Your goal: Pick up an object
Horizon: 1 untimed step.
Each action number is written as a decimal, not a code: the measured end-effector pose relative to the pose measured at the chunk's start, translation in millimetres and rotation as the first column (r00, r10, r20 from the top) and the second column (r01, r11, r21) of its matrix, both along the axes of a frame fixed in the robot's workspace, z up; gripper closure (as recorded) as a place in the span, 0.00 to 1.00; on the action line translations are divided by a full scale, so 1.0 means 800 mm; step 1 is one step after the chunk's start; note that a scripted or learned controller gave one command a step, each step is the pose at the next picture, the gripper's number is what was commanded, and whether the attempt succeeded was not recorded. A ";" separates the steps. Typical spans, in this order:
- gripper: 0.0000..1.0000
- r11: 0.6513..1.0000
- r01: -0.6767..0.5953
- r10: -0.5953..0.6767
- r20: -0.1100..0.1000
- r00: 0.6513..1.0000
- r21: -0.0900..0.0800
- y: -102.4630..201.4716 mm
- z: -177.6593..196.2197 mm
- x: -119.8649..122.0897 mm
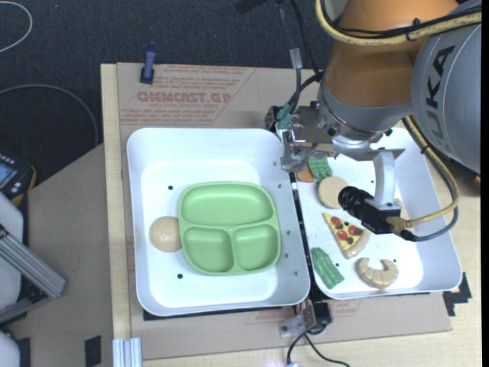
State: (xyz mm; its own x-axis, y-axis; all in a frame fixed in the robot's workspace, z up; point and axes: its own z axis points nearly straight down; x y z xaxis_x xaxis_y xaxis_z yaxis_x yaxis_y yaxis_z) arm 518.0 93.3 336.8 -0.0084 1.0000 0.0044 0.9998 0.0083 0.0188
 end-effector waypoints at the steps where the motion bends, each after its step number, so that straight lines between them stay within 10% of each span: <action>1: 1.00 1.000 0.007 -0.007 -0.016 1.000 -0.005 -0.005 0.002 -0.003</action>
